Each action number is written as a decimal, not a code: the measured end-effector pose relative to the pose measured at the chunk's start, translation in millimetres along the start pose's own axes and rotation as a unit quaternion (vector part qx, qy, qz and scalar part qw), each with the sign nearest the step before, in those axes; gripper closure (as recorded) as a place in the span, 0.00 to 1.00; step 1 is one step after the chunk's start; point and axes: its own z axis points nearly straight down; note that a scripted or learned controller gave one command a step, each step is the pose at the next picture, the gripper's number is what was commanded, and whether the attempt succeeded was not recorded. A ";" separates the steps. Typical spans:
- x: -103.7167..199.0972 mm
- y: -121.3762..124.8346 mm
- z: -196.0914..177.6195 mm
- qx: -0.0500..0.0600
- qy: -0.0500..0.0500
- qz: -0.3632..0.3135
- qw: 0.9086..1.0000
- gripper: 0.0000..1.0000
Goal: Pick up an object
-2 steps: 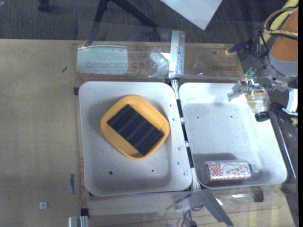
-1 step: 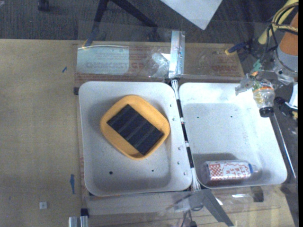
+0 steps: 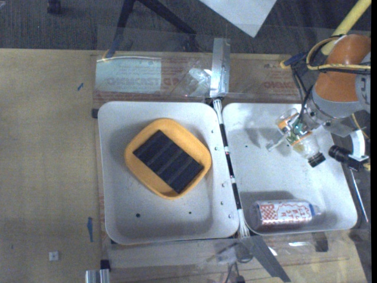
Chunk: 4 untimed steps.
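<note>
Right bin, near edge: one tube-shaped packet, red-and-white checked label, lettering too small to read, lying flat close against the front wall. Upper part of the same bin: gripper, how wide it stands cannot be told; white floor lies open between it and the packet. Left bin: yellow-orange tray with dark ribbed insert, centred, margins free all round.

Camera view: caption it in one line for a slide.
KUKA arm's tool hovers in the right bin above a red-patterned tube; a yellow pad with a dark ribbed face lies in the left bin.
</note>
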 end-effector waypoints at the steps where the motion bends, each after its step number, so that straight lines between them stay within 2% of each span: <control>1: -9.9 35.4 -34.6 -0.002 -0.002 0.003 1.000 0.00; 2: -35.4 21.8 -115.3 -0.002 -0.003 0.006 1.000 0.00; 3: 18.6 19.4 20.6 -0.002 -0.002 -0.071 0.997 0.00; 4: -33.6 15.3 25.5 0.003 0.006 -0.077 0.997 0.00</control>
